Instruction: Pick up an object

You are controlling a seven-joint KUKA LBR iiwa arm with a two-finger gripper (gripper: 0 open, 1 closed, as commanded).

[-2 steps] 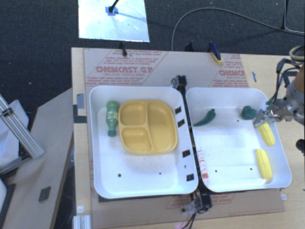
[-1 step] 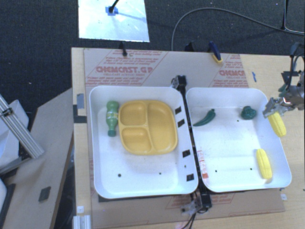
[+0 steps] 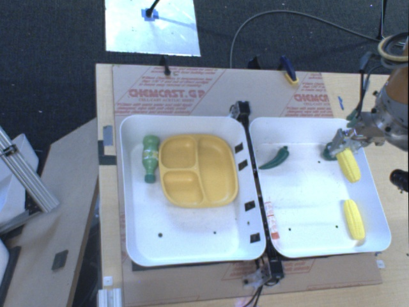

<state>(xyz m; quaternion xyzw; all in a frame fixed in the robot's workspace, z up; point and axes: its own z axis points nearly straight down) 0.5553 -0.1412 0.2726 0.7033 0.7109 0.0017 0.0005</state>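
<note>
Camera view shows the gripper (image 3: 343,142) low at the right bin's (image 3: 300,245) far right edge, its jaws apparently clamped on the upper corn cob's (image 3: 349,165) far end, a placement that suits lifting it.

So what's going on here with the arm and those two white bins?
A grey robot arm reaches in from the right, its gripper low in the right bin, right at the upper end of one corn cob. Whether it has hold of the cob can't be told. A second corn cob and a green pepper lie loose in that bin. The left bin holds a yellow divided plate with a green bottle beside it.
</note>
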